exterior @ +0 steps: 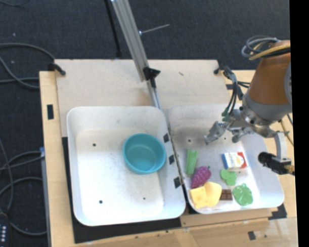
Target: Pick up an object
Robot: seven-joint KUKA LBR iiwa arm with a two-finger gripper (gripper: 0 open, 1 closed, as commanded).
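My gripper hangs over the upper middle of the right bin, its fingers spread apart with nothing between them. Below it in that bin lie a green cylinder, a purple grape bunch, a yellow block, a small white, red and blue box, a light green piece, a green leafy piece and a small brown piece. The gripper is above and apart from all of them.
A teal bowl sits in the left bin. A slanted metal pole runs from the top down to the bins' shared wall. A black knob juts from the arm over the right bin's right rim.
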